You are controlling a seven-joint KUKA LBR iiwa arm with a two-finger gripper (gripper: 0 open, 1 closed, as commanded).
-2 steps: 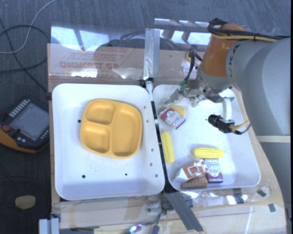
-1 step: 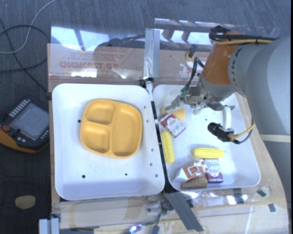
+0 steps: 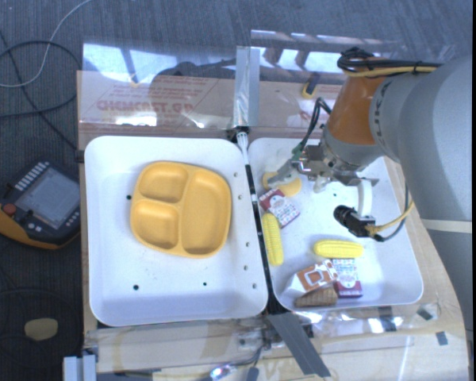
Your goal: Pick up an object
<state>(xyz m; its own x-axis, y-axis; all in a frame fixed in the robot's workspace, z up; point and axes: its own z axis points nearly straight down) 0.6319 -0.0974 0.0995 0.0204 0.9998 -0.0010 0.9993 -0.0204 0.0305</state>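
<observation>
Hovering over the right bin (image 3: 404, 244), our arm's jaws (image 3: 305, 173), state untellable, sit just beside a red-and-white packet (image 3: 281, 207) lying below them.

Setting: a robotics lab or test cell, not a home or a kitchen.
Landmark: the left white bin (image 3: 103, 236), one of two shallow bins set side by side on a bench.
Machine: a grey industrial arm with an orange band (image 3: 357, 117) reaches over the right white bin (image 3: 404, 268), just right of the landmark.
Controller: a handheld teach pendant (image 3: 36, 205) lies on the floor to the left of the landmark.
Cabling: loose black and white cables (image 3: 32, 54) trail over grey carpet up and left of the landmark.
Props: a yellow divided plastic plate (image 3: 181, 209) sits inside the landmark; toy corn cobs (image 3: 338, 249) lie in the bin to its right.
Barrier: clear plastic sheeting (image 3: 166, 86) stands behind the landmark.
</observation>
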